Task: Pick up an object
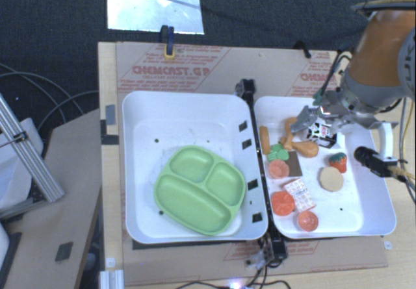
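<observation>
- Hovering over the upper part of the right bin (377, 216): the end effector (320, 126), reaching in from the right; whether it is released or clenched cannot be told, and nothing is visibly being grasped.
- Lying just left of and below the end effector: an orange elongated piece (304, 147), its long axis running roughly left to right, probably the nearest candidate.
- Lying further down in the same bin: a green piece (278, 152), a pink round (278, 169), a red-orange round (282, 202), a packet (300, 193), a tan disc (331, 179), a strawberry-like piece (337, 161).
- Sitting in the left bin (140, 112), well apart: a green divided plate (200, 188).
- Carrying both bins: the worktop (195, 67).
</observation>
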{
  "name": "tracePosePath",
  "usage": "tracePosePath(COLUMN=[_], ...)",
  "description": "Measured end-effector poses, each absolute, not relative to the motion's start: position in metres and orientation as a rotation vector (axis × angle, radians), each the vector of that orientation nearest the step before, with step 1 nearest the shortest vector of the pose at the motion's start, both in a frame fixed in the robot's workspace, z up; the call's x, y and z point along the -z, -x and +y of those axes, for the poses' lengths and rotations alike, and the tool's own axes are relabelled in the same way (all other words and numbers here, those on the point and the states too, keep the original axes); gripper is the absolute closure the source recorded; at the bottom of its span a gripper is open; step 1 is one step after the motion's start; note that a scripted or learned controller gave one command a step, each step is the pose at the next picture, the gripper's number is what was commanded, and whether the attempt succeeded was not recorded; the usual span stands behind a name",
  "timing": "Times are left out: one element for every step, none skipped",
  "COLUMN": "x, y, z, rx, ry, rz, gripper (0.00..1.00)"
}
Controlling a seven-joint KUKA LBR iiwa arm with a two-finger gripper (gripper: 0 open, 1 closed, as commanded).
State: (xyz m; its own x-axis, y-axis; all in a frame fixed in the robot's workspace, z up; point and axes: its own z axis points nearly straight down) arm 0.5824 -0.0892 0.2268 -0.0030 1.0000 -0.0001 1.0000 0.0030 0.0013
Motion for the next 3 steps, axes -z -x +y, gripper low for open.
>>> tracePosePath(x=[-0.084, -0.192, -0.101], y=[-0.571, -0.61, -0.501], z=[-0.107, -0.048, -0.139], rx=[0.007, -0.017, 0.015], ry=[-2.227, -2.203, -2.24], rz=[2.223, 2.227, 2.215], gripper=[0.0, 0.0, 0.0])
